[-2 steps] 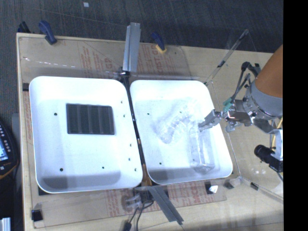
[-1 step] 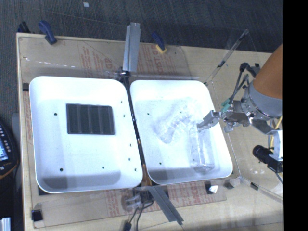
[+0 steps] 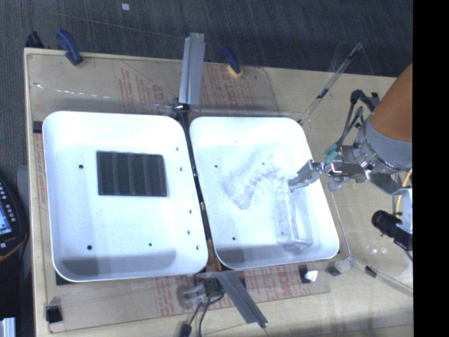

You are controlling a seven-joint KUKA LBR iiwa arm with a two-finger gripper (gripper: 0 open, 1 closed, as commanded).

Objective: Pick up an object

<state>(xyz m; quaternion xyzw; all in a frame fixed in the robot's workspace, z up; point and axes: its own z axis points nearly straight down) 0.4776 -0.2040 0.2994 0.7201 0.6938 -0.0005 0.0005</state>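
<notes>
The bench (image 3: pixel 105 90) carries two shallow white bins side by side, held in a frame with blue clamps (image 3: pixel 69 46) along its far edge. The left bin (image 3: pixel 63 188) has a dark ribbed rectangular panel (image 3: pixel 132 173) lying flat in its middle. The right bin (image 3: pixel 210 244) holds clear plastic items that are hard to make out against the white: a crumpled transparent piece (image 3: pixel 252 177) near the centre and what looks like a clear bottle (image 3: pixel 293 220) lying towards the bin's right wall, near its front corner. The grey arm (image 3: pixel 389 128) with its orange band reaches in from the right, over the bin's right rim. Its gripper (image 3: pixel 305 175) hangs low at that rim, just above the upper end of the bottle and beside the crumpled piece. Whether the pincer is spread or pressed together I cannot tell from this angle, and nothing can be seen pinched in it
</notes>
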